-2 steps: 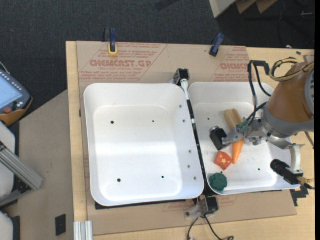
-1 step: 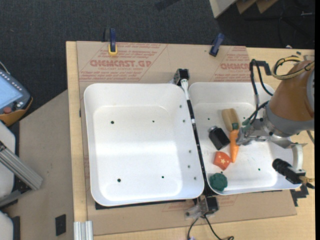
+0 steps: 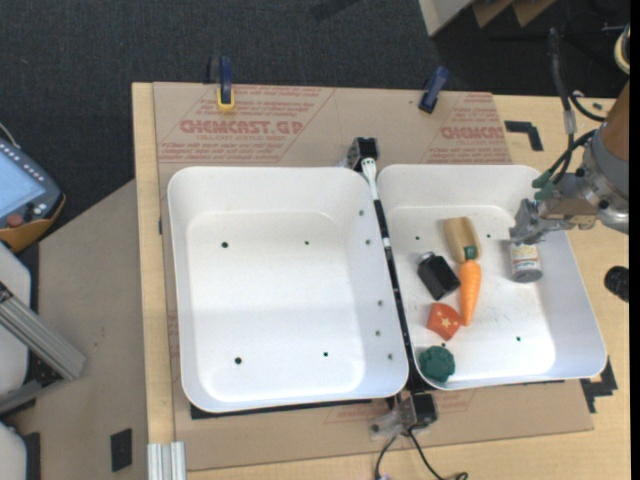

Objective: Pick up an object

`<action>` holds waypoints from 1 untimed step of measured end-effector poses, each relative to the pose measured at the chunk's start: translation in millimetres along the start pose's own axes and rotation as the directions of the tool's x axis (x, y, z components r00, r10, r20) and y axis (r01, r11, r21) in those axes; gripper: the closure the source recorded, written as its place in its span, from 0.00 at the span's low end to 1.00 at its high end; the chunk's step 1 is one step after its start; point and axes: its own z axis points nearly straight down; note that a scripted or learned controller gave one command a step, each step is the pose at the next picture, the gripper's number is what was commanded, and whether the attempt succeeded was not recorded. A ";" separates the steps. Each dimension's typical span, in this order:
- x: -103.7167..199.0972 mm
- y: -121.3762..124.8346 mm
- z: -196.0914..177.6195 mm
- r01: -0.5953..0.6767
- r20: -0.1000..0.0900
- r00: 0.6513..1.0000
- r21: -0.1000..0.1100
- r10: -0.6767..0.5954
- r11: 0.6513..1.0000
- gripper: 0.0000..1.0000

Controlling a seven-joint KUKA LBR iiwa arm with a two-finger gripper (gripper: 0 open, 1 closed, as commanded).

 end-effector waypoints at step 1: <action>-26.0 -39.8 64.0 -0.009 -0.004 1.000 0.026 0.009 1.000 1.00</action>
